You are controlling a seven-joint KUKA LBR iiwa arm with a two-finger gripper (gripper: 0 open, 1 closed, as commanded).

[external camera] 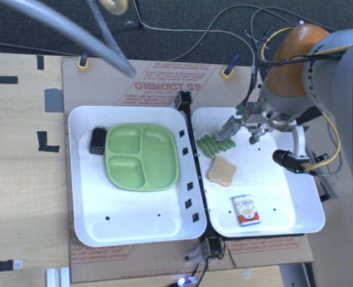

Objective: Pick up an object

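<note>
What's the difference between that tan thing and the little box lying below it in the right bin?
The tan sponge-like block is plain beige with rounded corners; the small box is white and red with printed markings and sharp edges. The block looks soft and slightly bigger; the box looks stiff and thinner. The block lies nearer the green ridged item; the box sits closer to the bin's front rim. Both lie flat in the right bin, apart from the gripper.

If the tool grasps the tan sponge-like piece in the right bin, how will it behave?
The tan piece looks porous and soft, so it probably squashes when pinched. It seems light for its size. It lies flat, so rolling is unlikely.
</note>
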